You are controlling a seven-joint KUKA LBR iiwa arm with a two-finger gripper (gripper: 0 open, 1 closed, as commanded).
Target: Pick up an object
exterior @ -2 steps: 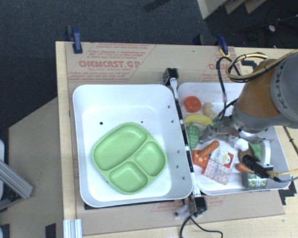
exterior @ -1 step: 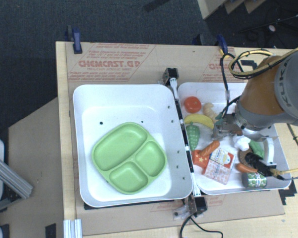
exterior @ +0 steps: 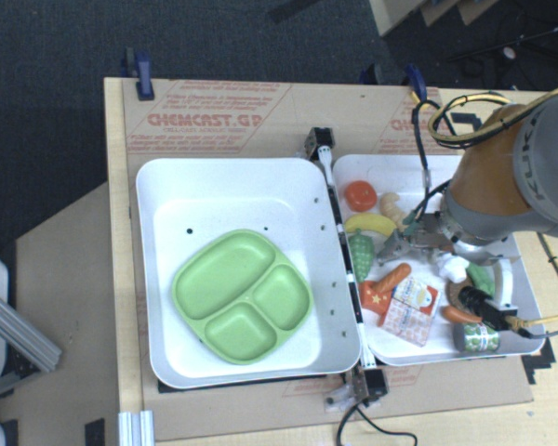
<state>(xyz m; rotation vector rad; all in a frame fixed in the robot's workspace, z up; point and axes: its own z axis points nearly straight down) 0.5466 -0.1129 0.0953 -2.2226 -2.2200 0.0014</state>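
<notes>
The arm [exterior: 502,170] reaches in from the right, wrist bent down over the right bin [exterior: 391,167]. Its hand [exterior: 417,238] hangs among the toys, just beside the banana [exterior: 370,223].

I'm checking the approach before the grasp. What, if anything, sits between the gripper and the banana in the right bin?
Nothing visible does. The gripper sits low in the right bin, just right of the banana, with bare bin floor between them. The tomato lies above the banana and the green item below it, both off that line.
</notes>
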